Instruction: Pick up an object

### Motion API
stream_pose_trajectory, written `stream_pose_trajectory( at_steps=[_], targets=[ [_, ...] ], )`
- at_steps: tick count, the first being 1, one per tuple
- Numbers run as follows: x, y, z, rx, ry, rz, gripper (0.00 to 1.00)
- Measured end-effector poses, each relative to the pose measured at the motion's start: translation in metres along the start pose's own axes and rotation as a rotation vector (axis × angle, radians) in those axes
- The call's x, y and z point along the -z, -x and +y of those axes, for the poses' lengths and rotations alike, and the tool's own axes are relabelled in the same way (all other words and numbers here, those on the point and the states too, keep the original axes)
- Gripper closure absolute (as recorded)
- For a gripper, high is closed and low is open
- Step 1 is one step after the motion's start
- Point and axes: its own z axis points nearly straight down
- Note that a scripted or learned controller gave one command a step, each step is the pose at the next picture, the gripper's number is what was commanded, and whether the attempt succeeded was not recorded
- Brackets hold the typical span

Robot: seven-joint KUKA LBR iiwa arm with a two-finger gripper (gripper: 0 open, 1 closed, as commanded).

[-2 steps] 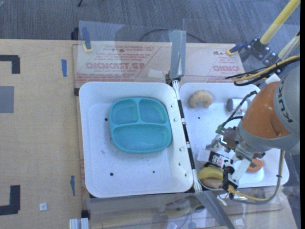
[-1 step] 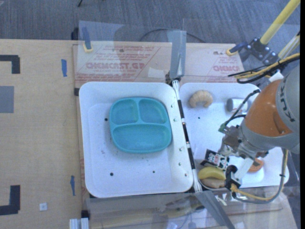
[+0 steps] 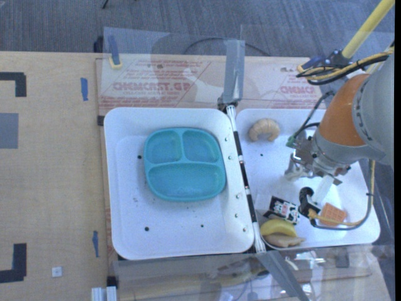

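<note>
Right white bin [image 3: 266, 168] | we see tan, curled croissant [image 3: 264, 129] near gripper [image 3: 298, 167], up-left, apart | grip: we cannot tell

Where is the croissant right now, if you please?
In the camera view, the croissant lies in the right bin's upper-left corner, beside the left bin, above the banana.

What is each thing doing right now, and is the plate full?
Gripper: over the right bin, nothing seen held.
Plate: right side up in the left bin, nothing on it.
Croissant: lying loose, right bin.
Banana: lying at that bin's near edge.
Black box: flat, beside the banana.
Orange piece: lying flat, right bin.
</note>
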Motion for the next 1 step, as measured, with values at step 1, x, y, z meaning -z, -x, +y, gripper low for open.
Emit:
stream_pose_trajectory(
  at_steps=[1],
  targets=[
    [-0.0008,-0.002,-0.0011,0.002,-0.003,0.003,0.0]
  ],
)
